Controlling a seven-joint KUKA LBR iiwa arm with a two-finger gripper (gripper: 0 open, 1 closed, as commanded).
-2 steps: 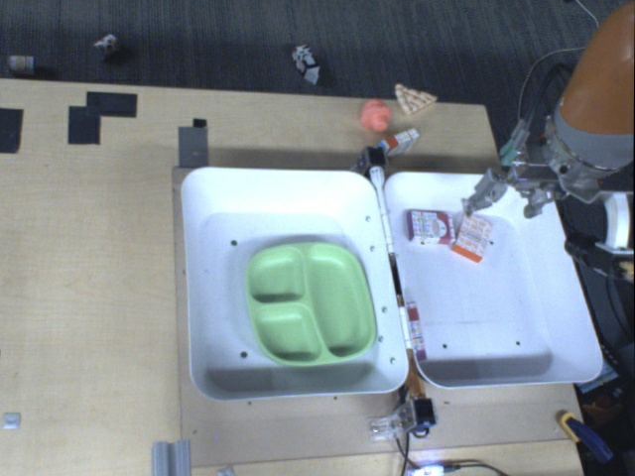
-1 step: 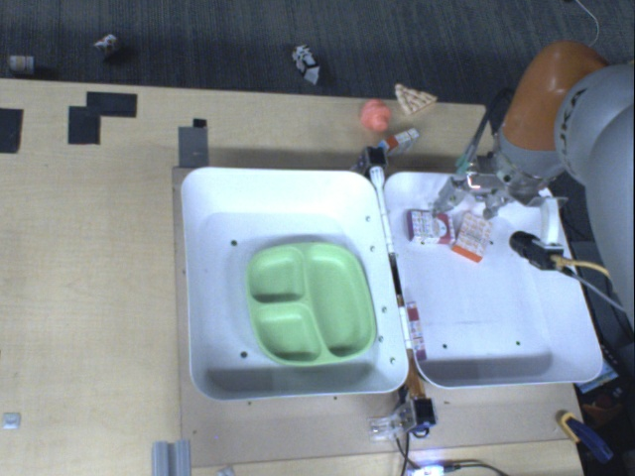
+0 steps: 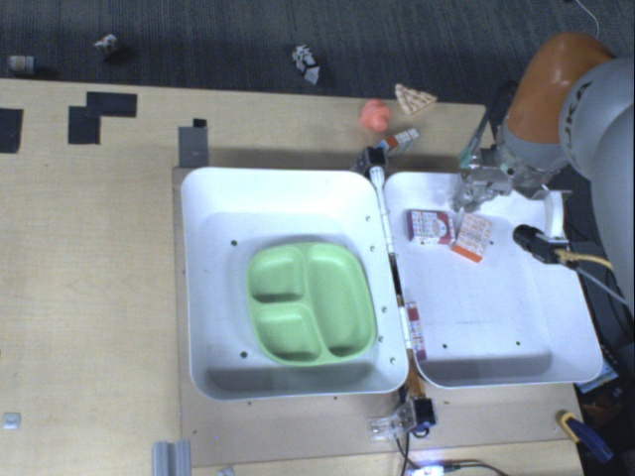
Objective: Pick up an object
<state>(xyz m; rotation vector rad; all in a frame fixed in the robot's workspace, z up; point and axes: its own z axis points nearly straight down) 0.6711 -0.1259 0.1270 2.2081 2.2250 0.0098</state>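
In the right bin (image 3: 496, 315), near its far side, lie two small flat packets: a red-and-white one (image 3: 429, 227) and, just right of it, an orange-and-white one (image 3: 472, 236), tilted. My gripper (image 3: 466, 198) hangs over the far part of this bin, just above the orange-and-white packet, with nothing seen between its fingers. The left bin (image 3: 213, 286) holds a light green divided tray (image 3: 311, 300) with three compartments.
On the bench behind the bins rest a pink ball (image 3: 375, 115), a tan wedge-shaped piece (image 3: 415, 98) and a small marker-like item (image 3: 395, 144). A dark upright block (image 3: 193, 145) stands at the left bin's far corner.
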